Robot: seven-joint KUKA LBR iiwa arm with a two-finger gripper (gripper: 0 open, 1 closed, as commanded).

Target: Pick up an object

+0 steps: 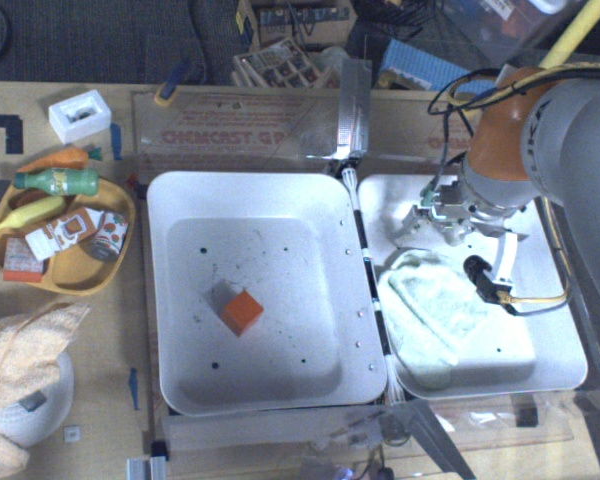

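Well left of the claw (442,214) — orange block (244,312), other bin.

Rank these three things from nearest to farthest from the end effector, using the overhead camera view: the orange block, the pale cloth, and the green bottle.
Measured from the end effector, over the right bin:
1. The pale cloth, in the same right bin, just below it.
2. The orange block, in the left bin.
3. The green bottle, in the yellow bowl at the bench's far left.
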